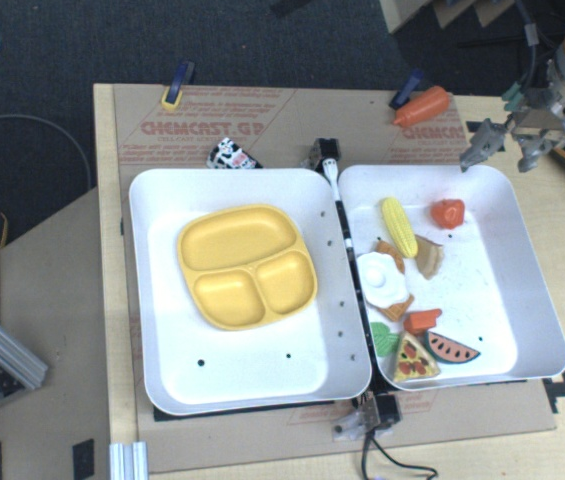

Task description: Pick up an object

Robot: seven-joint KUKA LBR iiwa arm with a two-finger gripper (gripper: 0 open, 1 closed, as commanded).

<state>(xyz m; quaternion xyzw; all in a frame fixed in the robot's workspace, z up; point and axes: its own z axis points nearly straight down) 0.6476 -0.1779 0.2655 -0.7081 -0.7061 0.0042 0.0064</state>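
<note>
The grey arm is seen at the upper right of the view, its two-finger gripper (503, 148) held above the far right corner of the right-hand shallow white bin (532, 268). The two grey fingers are spread wide apart, pointing down and outward, and nothing is held between them.

The toy pieces lie inside the right-hand bin. A red rounded tomato-like piece (448, 213) is placed nearest the gripper, just below it and apart from it. A yellow corn cob (398, 226) is laid lengthwise to its left, with a tan-brown piece (429, 257) just beside the cob's lower end. A white fried-egg shape (380, 278) is found against the bin's left wall. Lower down, an orange-red block (422, 320), a watermelon slice (452, 349), a pizza slice (414, 359) and a green leafy piece (385, 340) are clustered near the front edge.

The left-hand white bin (162, 268) is occupied by a yellow plastic divided plate (247, 265) with three compartments.

Outside the bins, on the brown cardboard-covered bench (122, 128), an orange carrot-shaped toy (422, 106) and a small black-and-white object (230, 154) are seen.
</note>
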